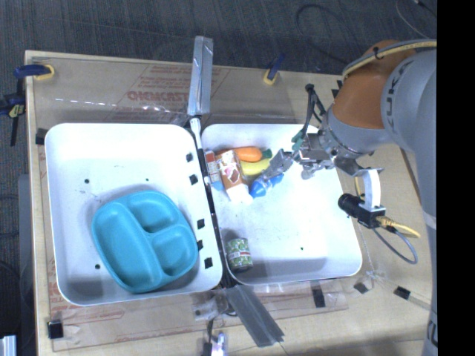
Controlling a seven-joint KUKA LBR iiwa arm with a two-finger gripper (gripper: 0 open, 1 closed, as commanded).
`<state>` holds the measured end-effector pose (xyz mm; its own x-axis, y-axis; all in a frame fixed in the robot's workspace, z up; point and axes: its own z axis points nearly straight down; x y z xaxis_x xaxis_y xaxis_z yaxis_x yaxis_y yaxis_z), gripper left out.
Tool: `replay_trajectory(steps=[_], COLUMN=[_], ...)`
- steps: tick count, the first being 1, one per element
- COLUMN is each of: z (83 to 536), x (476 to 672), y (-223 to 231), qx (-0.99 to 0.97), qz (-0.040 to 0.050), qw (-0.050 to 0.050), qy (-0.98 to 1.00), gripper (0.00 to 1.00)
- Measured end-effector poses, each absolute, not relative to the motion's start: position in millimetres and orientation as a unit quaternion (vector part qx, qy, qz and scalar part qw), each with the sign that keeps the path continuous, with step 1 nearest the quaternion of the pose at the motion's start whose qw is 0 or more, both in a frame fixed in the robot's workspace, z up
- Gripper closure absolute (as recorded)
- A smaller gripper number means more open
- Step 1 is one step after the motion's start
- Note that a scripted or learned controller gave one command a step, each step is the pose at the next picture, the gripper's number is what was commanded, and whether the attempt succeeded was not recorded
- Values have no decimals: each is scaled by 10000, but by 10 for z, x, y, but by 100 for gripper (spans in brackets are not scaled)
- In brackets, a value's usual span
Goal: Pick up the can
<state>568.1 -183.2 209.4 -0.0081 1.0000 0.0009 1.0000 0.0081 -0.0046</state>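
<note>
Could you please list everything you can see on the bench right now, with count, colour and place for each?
white bins: two, white, side by side on the bench.
divided plate: one, light blue, in the left bin, toward its near side.
can: one, green label, right bin, near-left corner by the divider.
carton: one, white with red-brown print, right bin, far-left part.
orange item: one, orange, beside the carton; what it is I cannot tell.
yellow item: one, yellow, just below the orange one.
blue item: one, blue, by the gripper's tip.
clamps: several, blue, bench edges.
gripper: one, grey, over the cluster in the right bin.
</note>
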Motion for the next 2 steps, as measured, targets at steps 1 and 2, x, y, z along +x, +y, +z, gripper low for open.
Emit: replay_trajectory(steps=[1, 2], z=[1553, 914], x=[5267, 4772], y=[-1129, -1400], qx=[-7602, -7708], qz=[17, 2], qw=[19, 14], qy=[-6497, -6371], gripper=[0, 0])
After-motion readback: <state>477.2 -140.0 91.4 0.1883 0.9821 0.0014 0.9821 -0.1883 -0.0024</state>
